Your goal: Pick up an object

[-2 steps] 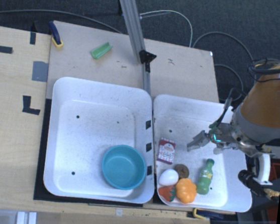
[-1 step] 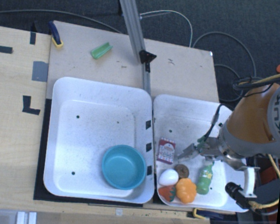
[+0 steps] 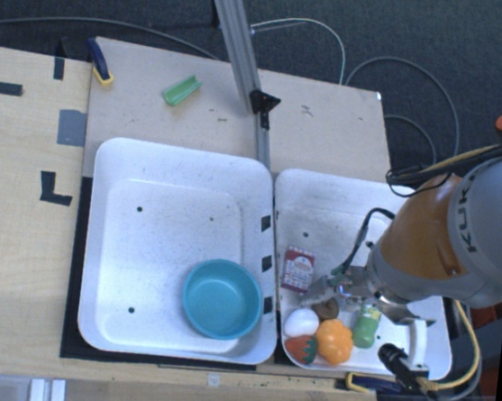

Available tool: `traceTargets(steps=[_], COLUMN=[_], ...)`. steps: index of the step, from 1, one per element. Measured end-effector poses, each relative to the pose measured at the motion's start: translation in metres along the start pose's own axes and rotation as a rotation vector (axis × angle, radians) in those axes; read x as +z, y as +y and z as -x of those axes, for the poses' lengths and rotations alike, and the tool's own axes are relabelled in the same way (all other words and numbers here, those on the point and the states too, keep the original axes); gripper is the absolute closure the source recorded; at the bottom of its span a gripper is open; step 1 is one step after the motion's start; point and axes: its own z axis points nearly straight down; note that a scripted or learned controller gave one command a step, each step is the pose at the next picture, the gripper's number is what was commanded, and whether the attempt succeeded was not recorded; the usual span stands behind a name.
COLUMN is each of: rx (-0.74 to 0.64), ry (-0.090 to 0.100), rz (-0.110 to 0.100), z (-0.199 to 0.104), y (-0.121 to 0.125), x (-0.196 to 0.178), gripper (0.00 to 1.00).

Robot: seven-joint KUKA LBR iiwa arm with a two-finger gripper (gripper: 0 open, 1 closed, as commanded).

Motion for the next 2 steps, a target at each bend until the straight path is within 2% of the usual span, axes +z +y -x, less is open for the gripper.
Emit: traceTargets(steps=[1,2], rx=[0.0,-0.001], ry=[-0.002,0.0], rz=[0.008,0.006], z=[0.0,-0.001], y=[0.0,0.0], x=[0.014,0.004], gripper=[0.0,1.0])
